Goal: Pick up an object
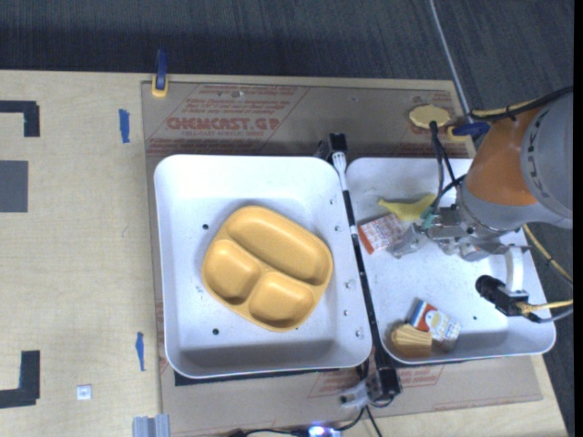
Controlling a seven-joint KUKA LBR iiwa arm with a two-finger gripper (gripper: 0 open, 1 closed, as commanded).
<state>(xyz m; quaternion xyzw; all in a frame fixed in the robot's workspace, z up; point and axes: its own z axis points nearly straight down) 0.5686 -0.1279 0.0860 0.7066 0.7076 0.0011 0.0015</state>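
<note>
In the right bin [510, 340], a small red and white packet [379, 234] lies near the left wall. A yellow banana-like piece [406, 207] lies just behind it. My gripper [417, 236] reaches in from the right and hovers low beside the packet, its tip close to the packet's right edge. Nothing is visibly held in it. At the bin's front lie a small box with a colourful label [432, 320] and a tan rounded object [411, 340], touching each other.
The left bin [173, 244] holds a large yellow three-compartment dish [265, 266]. A black divider rail [357, 262] runs between the bins. Behind the gripper, a black plug with a yellow cable [499, 293] hangs over the right bin's right side.
</note>
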